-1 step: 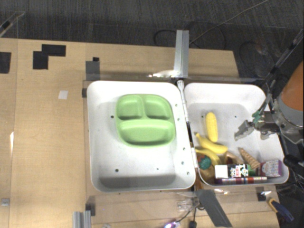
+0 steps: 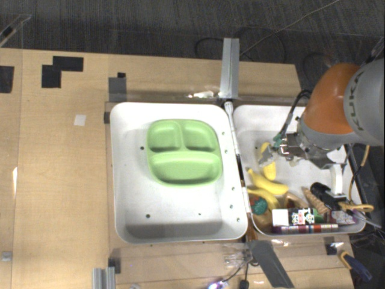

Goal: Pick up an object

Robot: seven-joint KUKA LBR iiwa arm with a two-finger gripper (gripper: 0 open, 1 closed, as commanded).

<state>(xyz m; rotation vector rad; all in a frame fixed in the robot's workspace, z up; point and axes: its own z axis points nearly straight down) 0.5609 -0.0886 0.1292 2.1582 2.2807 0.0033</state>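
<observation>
A small yellow toy (image 2: pixel 269 171) is seen under the tool (image 2: pixel 272 152); its grip cannot be told. A banana (image 2: pixel 269 187) is laid sideways.

You look down at a slant from one fixed camera above the wooden bench (image 2: pixel 54 179), both shallow white bins (image 2: pixel 129 215) in frame.

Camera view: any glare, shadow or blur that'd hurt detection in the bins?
Camera view: even light, no hard glare on the left bin, only a soft shadow along its near wall; green tray sharp with clean edges; the arm shades part of the right bin; the clutter there, bananas and markers, is small and soft.
</observation>
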